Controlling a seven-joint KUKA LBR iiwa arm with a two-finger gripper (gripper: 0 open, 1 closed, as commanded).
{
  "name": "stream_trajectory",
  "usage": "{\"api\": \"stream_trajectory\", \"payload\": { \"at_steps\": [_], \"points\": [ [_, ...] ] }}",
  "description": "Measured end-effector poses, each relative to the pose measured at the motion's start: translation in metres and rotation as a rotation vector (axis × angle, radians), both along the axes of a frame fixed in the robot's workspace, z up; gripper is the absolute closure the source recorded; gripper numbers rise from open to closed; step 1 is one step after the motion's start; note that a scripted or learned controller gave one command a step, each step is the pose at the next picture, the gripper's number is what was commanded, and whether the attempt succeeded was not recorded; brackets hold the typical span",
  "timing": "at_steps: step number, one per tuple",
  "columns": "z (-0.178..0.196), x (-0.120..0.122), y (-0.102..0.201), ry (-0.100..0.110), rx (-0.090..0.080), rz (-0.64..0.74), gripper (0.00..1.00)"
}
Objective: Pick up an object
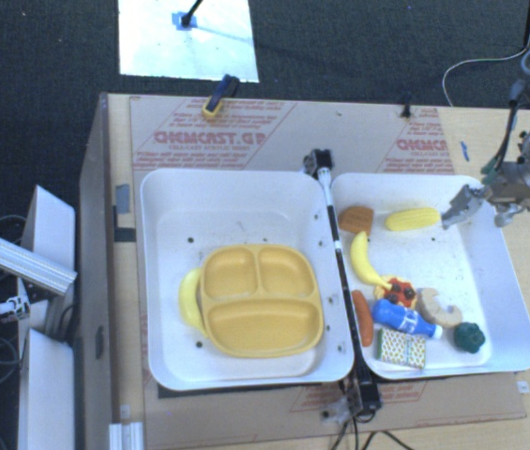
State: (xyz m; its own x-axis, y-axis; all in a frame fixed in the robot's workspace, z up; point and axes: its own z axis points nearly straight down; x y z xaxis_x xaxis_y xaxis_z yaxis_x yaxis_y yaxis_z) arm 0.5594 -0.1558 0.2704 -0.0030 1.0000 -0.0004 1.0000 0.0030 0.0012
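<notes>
Overhead, the gripper (463,206) hangs at the far right of the right bin (508,279), just right of the corn (413,219). Whether it is apart or together cannot be told at this size; nothing is seen clamped in it.

Left of the corn, by the divider, lies a brown piece (356,219). Nearer, a banana (367,261) curves down the bin's left side, with a red-orange sausage (363,317) nearer still along the divider. Beside the banana's near end sits a small red and orange toy (399,292), touching a blue bottle (405,320). Right of the bottle is a tan ring-shaped piece (438,307), and right of that a dark green lump (468,337). A chequered packet (401,348) lies at the bin's near edge.

The left bin (166,251) holds a yellow divided tray (260,300), which partly covers a yellow plate (189,298) on its left. Both bins rest on the bench (246,134).
</notes>
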Motion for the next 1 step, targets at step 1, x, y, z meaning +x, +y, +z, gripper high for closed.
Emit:
{"api": "stream_trajectory", "payload": {
  "at_steps": [1],
  "points": [
    [-0.1098, 0.003, 0.0604, 0.002, 0.001, 0.0, 0.0]
  ]
}}
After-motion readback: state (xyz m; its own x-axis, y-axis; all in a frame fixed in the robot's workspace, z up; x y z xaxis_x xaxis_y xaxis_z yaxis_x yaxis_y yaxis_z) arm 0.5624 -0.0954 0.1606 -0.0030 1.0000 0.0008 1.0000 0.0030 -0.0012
